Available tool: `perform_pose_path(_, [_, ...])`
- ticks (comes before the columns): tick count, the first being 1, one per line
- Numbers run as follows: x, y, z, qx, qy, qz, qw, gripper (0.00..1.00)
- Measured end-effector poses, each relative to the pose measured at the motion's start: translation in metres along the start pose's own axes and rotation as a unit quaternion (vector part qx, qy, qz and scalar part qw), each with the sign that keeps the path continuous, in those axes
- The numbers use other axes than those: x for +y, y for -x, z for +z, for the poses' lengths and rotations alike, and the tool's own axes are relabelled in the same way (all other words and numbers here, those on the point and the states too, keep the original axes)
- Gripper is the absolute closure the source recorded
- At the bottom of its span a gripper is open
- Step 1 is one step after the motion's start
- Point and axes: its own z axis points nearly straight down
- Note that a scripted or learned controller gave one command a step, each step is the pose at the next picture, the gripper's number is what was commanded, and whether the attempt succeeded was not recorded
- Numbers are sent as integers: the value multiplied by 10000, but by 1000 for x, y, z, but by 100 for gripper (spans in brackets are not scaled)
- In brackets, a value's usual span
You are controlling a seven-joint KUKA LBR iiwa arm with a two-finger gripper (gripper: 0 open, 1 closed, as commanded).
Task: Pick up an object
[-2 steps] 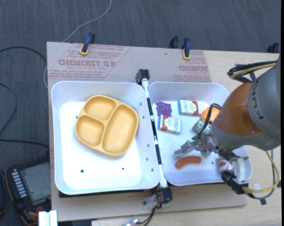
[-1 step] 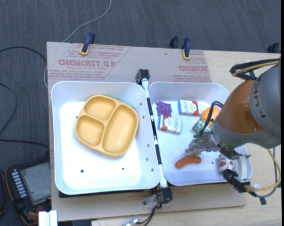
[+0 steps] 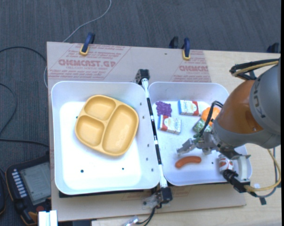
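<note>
I have the grey arm with its orange band reaching in over the right-hand shallow white bin [image 3: 222,91], and its two-finger gripper [image 3: 191,145] hangs low above the bin floor. The metal fingers [image 3: 184,149] point toward the bin's middle and look spread apart with nothing between them, so I read the gripper as empty.

The nearest candidate is the small orange-red toy sausage [image 3: 188,162], which lies flat on the floor just below and beside the fingertips, apart from them. Further back sit a purple bunch of toy grapes [image 3: 164,108], a small red-and-white carton [image 3: 170,124] and a second red-and-white packet [image 3: 189,107]. An orange ball-like item [image 3: 208,113] and something green [image 3: 199,125] are partly hidden by the wrist. The left-hand white bin [image 3: 66,173] carries a yellow three-compartment plastic plate [image 3: 107,125].

I judge this to be the approach step, before any grasp. Next I would want the fingers shifted over the sausage, turned across its short width, then lowered to the floor and closed. The sausage is round and may roll from a skewed pinch.
</note>
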Motion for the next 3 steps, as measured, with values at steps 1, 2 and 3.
perform_pose_path(1, [67,-22,11,-13,-8,-1,10000,0])
perform_pose_path(2, [35,-23,10,-26,18,8,10000,0])
perform_pose_path(3, [0,-24,10,-28,25,9,10000,0])
